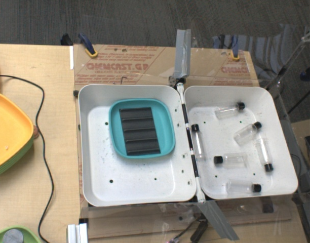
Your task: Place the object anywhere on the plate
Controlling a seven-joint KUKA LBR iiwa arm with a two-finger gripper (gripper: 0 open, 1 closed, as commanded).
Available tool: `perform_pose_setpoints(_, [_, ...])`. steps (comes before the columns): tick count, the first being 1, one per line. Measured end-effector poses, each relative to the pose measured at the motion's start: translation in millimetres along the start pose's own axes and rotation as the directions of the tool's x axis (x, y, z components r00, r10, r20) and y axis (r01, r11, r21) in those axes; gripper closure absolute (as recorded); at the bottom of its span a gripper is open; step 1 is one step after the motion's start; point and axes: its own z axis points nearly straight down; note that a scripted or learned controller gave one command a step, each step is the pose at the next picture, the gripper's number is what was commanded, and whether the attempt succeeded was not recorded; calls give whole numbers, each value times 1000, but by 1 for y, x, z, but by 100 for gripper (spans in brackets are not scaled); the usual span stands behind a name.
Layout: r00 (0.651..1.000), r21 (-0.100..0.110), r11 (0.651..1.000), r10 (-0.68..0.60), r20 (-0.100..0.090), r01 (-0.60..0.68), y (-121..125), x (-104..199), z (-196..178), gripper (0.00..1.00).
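Can't tell the end effector's state. Vials lie scattered in the right bin; I'd pick an isolated one, then carry it onto the teal plate.

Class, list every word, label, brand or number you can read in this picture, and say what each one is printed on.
"CHEMCAST GP" in red, blurred and partly guessed, on the brown protective sheet behind the left bin.
The same red print repeats at the sheet's right end behind the right bin, cut off and too blurred to read.
Smaller red lines on the sheet: too small to read.
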Motion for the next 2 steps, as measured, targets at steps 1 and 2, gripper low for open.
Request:
perform_pose_setpoints(1, [991,-2,991,132,-1,-132,10,9,0,0])
perform_pose_setpoints(2, [963,-1,963,268,-2,-268,10,7,-1,0])
